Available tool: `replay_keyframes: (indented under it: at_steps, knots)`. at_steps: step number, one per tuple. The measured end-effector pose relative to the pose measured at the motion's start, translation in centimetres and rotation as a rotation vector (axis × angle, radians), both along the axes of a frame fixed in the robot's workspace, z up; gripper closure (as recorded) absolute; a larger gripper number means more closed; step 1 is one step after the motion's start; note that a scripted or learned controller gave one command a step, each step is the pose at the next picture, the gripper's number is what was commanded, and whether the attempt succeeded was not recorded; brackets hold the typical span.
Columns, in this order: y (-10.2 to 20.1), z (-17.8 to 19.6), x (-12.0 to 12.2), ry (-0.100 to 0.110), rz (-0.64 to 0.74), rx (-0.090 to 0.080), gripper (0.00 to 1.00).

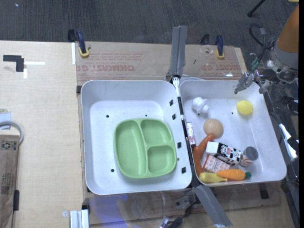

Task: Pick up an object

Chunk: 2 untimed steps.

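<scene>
Above the right bin's (266, 127) two-o'clock corner, my gripper (247, 82) hangs clear of the contents; whether it stands wide or narrow I cannot tell. Nearest it, at about one o'clock in that bin, lies the yellow ball (245, 107), well apart from its neighbours. I judge it light and slightly yielding, but round and prone to roll, so I would close across its widest middle from straight above. Toward six o'clock, a toy carrot (232, 174) and small carton (227, 152) lie crowded together. At left, a green divided plate (145, 147) occupies the other bin (92, 103).
</scene>
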<state>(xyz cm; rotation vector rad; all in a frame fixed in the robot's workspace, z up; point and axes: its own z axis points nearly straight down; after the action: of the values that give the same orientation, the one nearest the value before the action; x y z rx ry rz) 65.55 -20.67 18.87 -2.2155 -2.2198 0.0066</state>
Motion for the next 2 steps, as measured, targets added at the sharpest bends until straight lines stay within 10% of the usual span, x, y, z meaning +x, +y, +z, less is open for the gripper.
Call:
replay_keyframes:
  at_steps: [1,2]
  knots:
    - [0.0,-9.4,-3.2,-0.001,0.101,0.001,0.0]
    - [-0.8,-10.1,0.3,0.009,0.288,0.016,0.0]
